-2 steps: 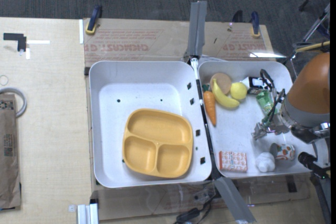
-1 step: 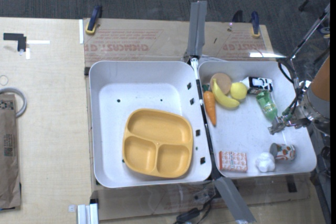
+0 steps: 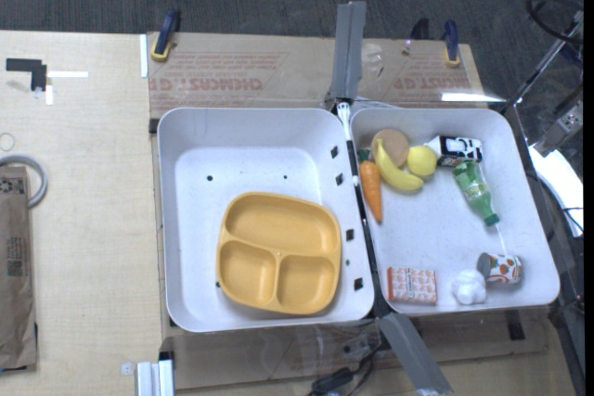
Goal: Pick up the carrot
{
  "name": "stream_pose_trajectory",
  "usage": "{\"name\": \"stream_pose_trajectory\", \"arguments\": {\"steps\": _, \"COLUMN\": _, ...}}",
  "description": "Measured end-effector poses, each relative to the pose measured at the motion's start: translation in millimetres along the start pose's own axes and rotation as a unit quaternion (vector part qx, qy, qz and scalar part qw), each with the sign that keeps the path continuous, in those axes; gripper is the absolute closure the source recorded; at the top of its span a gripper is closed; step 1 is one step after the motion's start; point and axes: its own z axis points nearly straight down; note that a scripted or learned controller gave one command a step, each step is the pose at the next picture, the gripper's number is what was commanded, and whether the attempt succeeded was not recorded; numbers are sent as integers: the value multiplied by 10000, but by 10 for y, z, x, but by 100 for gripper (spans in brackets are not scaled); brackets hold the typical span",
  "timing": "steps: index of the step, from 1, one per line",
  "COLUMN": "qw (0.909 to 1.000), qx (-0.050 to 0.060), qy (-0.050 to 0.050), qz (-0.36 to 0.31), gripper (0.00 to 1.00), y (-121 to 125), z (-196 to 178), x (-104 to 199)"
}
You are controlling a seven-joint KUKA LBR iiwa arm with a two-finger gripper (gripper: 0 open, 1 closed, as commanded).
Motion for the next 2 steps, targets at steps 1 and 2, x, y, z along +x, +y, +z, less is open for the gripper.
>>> {"name": "stream_pose_trajectory", "arguments": {"steps": 1, "qw": 9999, "qx": -4, "qy": 4, "qz": -110, "gripper": 100, "y": -219, "z": 2230, "x": -176}}
{"name": "stream_pose_trajectory", "arguments": {"steps": 2, "qw": 9959, "qx": -7, "qy": 2, "qz": -900, "gripper": 100, "y": 269, "z": 3116, "x": 473}}
